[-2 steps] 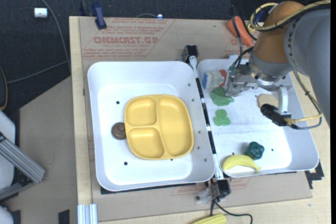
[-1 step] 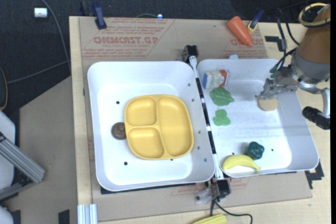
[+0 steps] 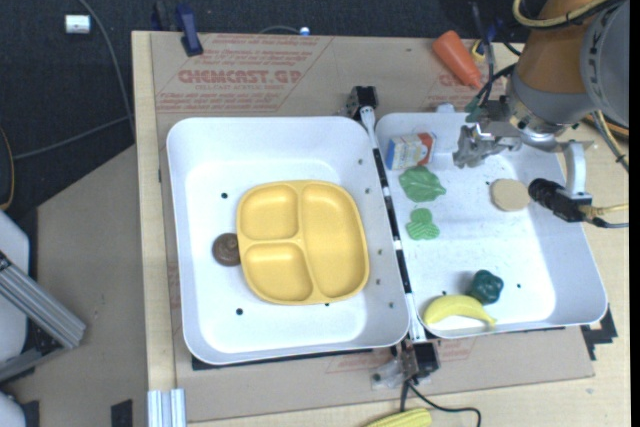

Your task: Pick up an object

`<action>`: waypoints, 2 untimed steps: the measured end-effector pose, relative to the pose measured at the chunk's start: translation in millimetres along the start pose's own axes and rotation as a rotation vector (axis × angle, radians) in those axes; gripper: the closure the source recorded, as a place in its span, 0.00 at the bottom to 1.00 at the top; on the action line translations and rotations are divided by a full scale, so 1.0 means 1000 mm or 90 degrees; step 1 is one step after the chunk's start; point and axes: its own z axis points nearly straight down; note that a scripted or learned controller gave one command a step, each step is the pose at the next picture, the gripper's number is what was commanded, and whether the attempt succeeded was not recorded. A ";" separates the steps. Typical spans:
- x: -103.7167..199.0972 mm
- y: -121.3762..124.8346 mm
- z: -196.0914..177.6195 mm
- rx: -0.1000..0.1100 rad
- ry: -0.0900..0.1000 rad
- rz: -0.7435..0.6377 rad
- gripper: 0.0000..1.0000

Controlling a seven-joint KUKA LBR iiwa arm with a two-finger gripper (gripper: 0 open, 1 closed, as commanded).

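Observation:
The right bin [image 3: 560, 260] holds a small blue and red carton [image 3: 410, 152] at its back left, two green leafy pieces [image 3: 422, 183] [image 3: 423, 224], a tan round disc [image 3: 509, 195], a dark green lump [image 3: 487, 286] and a yellow banana [image 3: 458, 312] at the front. My gripper [image 3: 472, 150] hangs over the back of this bin, right of the carton and left of the disc. Nothing shows between its fingers.
The left bin [image 3: 195, 215] carries a yellow three-compartment plate [image 3: 300, 240] with a brown round piece [image 3: 226, 249] at its left edge. An orange object [image 3: 457, 58] lies on the bench behind the right bin. The arm [image 3: 560, 55] fills the upper right.

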 end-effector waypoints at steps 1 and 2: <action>-0.001 -0.001 0.000 0.001 -0.001 0.001 0.00; 0.020 -0.006 0.060 0.004 0.000 0.001 0.00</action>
